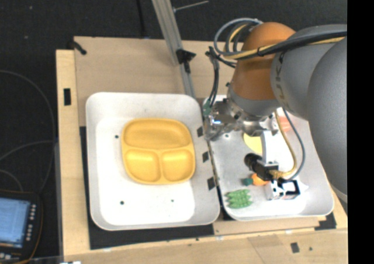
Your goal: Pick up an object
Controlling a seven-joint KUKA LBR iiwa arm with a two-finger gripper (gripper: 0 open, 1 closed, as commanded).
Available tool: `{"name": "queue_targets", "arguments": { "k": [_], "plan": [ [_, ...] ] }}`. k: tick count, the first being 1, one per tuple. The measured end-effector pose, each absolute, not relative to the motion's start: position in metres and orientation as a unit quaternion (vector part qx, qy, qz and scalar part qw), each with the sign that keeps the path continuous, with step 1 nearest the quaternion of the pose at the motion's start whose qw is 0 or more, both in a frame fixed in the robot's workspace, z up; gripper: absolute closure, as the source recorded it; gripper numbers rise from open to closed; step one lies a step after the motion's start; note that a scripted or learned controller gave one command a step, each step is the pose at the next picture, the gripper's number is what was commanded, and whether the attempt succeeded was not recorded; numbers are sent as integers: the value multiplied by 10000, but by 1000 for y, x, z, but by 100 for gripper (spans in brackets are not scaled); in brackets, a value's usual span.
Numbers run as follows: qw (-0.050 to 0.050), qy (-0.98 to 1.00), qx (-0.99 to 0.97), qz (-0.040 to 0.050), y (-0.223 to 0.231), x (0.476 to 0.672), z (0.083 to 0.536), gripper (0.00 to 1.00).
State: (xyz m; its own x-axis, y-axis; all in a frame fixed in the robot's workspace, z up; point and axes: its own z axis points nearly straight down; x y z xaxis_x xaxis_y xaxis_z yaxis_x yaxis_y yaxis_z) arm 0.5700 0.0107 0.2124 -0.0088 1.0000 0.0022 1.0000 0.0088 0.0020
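My gripper (218, 121) hangs below the orange wrist band, low over the far left corner of the right bin (310, 207), close to the wall between the two bins. A green knobbly object (238, 199) lies at that bin's near left. A small orange piece (248, 181) sits just behind it. A pale yellow object (255, 141) shows partly under the arm, and a small blue, white and black item (286, 187) lies toward the near right. None of these is seen at the gripper.
The left bin (105, 198) holds a yellow three-compartment plate (158, 150) in its middle. A slanted metal rail (168, 23) rises behind the bins. The bulky grey arm covers the right bin's far right part.
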Motion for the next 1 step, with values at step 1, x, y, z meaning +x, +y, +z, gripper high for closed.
{"name": "queue_targets", "arguments": {
  "k": [1],
  "plan": [
    [-1,-7099,-7043,-17,56,566,223,100]
  ]
}}
